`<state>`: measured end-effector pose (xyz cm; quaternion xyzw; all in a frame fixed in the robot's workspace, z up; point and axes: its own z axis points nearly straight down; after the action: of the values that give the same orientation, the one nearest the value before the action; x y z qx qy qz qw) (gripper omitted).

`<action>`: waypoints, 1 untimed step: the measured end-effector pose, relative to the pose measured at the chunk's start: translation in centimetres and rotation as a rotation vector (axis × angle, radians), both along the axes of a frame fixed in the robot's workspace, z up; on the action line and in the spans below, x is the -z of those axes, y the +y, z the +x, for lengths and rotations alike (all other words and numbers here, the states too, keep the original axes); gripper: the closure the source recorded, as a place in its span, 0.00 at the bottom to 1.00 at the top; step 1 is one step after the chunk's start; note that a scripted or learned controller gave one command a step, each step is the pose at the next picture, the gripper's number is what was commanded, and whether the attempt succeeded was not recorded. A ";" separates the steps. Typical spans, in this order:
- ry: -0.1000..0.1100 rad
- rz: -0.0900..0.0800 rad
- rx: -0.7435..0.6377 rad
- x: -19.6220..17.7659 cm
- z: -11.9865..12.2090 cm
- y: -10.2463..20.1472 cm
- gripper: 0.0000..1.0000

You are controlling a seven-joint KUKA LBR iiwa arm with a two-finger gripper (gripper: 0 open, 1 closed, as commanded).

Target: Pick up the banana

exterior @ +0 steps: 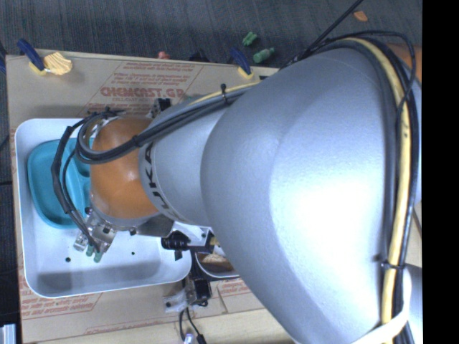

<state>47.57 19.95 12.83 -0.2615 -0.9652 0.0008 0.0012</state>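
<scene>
Grey arm (301,192) covers most of the view, orange band (122,167) over the left white bin (43,278). Gripper (92,244) low inside that bin, near its floor; jaws too small and dark to read, cannot tell. Teal object (46,185) just beside it. Banana hidden, location unclear

banana | look, pose, place: cannot tell (the arm (301,192) covers much of the bins (43,278))

Dark grey carpet floor (107,13) beyond cardboard-covered bench (143,77); small green bits (257,46) on floor.
</scene>
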 end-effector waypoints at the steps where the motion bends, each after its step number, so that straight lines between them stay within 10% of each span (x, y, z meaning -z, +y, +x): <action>1: 0.001 -0.001 -0.004 -1.0 0.0 0.0 1.00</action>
<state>47.59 19.97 13.83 -0.2596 -0.9657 0.0014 0.0018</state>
